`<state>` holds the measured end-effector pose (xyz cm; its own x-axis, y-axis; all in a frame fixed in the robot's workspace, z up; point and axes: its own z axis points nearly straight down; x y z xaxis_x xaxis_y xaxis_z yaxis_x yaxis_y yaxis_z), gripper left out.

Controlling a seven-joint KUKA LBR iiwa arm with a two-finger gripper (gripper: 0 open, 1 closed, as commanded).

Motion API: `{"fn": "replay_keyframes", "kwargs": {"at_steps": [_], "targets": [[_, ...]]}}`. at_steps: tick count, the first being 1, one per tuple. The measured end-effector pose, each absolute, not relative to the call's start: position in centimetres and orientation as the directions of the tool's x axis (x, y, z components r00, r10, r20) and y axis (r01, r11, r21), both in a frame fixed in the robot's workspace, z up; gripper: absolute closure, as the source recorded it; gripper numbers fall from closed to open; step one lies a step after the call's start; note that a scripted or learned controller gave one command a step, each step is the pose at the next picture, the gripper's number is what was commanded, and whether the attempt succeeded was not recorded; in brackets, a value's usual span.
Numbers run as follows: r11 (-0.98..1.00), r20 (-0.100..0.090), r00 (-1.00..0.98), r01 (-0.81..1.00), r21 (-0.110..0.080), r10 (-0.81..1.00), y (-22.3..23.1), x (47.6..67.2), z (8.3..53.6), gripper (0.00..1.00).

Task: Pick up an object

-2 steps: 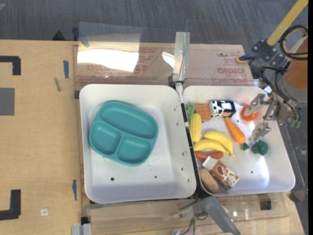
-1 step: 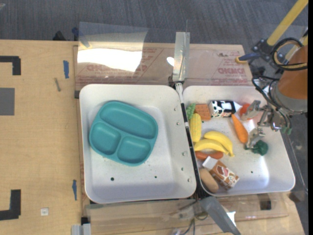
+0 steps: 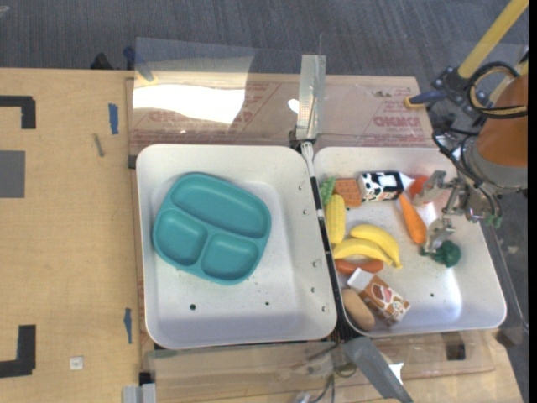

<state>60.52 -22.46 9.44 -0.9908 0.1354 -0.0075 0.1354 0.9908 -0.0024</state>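
Note:
The right bin [image 3: 478, 305] holds several toy foods. An orange carrot [image 3: 411, 217] lies near its middle right, and a small green broccoli piece [image 3: 449, 254] sits beside it. A yellow banana [image 3: 372, 243], a corn cob [image 3: 335, 217] and a black-and-white cow-patterned carton [image 3: 380, 185] lie further left. A brown printed box [image 3: 385, 300] and a tan potato-like piece [image 3: 357, 309] rest at the front. My gripper [image 3: 438, 222] hangs low over the bin's right side, just right of the carrot and right above the broccoli. Nothing visibly hangs from it.
A teal divided plate [image 3: 211, 226] lies in the left bin [image 3: 168, 309]. A metal divider post [image 3: 310, 99] stands behind the seam between the bins. An orange snack pack [image 3: 348, 193] and a red piece [image 3: 435, 180] lie at the back of the right bin.

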Motion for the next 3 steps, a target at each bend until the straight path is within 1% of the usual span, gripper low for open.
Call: {"fn": "replay_keyframes", "kwargs": {"at_steps": [1,2,3], "targets": [[1.000,-0.015,-1.000,-0.017,-0.006,-0.018,-22.5,61.1,9.5,0.00],[1.000,-0.019,-1.000,-0.023,-0.007,-0.023,-22.4,60.9,9.6,0.00],[0.950,-0.012,-0.950,-0.311,-0.012,-0.311,-20.0,67.1,9.6,0.00]]}}
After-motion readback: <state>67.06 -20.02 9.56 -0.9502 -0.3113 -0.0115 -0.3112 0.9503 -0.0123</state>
